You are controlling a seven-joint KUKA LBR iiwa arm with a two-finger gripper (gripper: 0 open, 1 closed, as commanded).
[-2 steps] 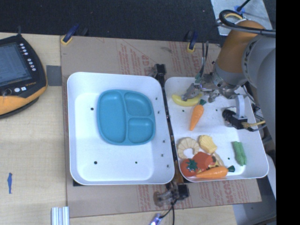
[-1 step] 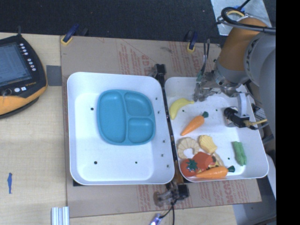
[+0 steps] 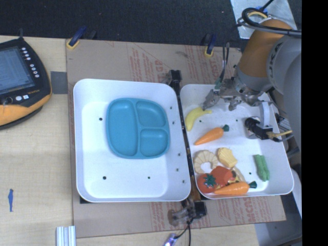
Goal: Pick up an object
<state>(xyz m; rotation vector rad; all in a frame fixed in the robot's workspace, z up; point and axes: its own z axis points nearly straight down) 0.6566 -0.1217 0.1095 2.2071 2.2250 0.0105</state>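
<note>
Lying at the upper left of the right-hand bin [image 3: 277,152], a yellow banana [image 3: 196,116] sits just beside the gripper [image 3: 221,100], whose fingers are spread apart with nothing between them. Below the banana an orange carrot [image 3: 210,135] lies apart from it. Nearer the front edge are a pale ring-shaped piece [image 3: 205,160], a second carrot [image 3: 233,189] and a green piece [image 3: 262,166]. The left-hand bin [image 3: 89,137] holds a blue divided plate [image 3: 137,127]. An orange-edged control pendant [image 3: 20,86] rests at far left.
</note>
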